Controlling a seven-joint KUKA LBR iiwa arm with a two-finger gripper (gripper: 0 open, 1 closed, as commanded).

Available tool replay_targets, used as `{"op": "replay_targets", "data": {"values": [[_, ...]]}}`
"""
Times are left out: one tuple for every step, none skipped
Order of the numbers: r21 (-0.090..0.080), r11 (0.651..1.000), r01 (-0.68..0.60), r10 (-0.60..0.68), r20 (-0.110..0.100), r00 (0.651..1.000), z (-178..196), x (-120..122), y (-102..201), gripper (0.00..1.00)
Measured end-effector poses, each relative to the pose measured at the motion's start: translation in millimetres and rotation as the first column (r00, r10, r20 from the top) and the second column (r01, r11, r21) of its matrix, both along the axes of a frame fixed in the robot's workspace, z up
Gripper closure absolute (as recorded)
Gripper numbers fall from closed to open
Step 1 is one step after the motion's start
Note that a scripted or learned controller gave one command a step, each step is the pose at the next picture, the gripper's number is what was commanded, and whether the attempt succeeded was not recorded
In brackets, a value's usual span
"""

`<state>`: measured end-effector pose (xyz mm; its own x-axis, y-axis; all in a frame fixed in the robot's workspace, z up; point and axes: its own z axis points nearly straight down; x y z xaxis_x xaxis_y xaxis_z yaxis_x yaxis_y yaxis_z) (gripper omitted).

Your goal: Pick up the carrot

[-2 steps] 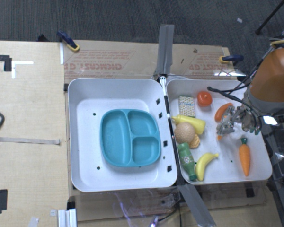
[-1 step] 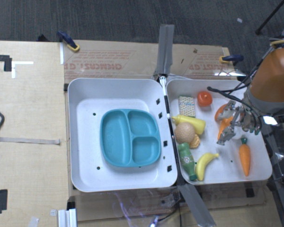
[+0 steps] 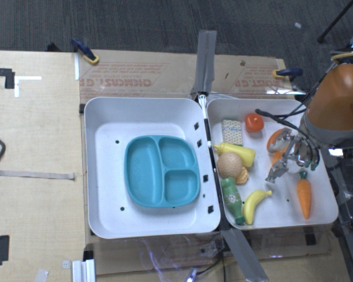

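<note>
The carrot point(image 3: 305, 197), orange with a green top, lies lengthwise near the right wall of the right bin point(image 3: 282, 111), its tip pointing toward the front. My gripper point(image 3: 280, 168) hangs over the same bin, a little up and to the left of the carrot's green end, and nothing shows in its grasp. The grey arm with its orange band comes in from the right edge. A curved orange piece point(image 3: 276, 138) sits just behind the gripper.
The right bin also holds a red tomato point(image 3: 254, 123), a pale box point(image 3: 232, 131), a yellow fruit point(image 3: 236, 152), a brown ball point(image 3: 229, 164), a green bottle point(image 3: 231, 200) and a banana point(image 3: 255, 203). The left bin point(image 3: 100, 175) bears a teal divided plate point(image 3: 163, 171).
</note>
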<state>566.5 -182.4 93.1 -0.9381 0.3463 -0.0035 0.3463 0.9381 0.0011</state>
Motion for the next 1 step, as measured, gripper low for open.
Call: {"op": "replay_targets", "data": {"values": [[-0.002, 1.000, -0.003, 0.003, 0.005, 1.000, 10.4, 1.6, -0.2, 1.00]]}}
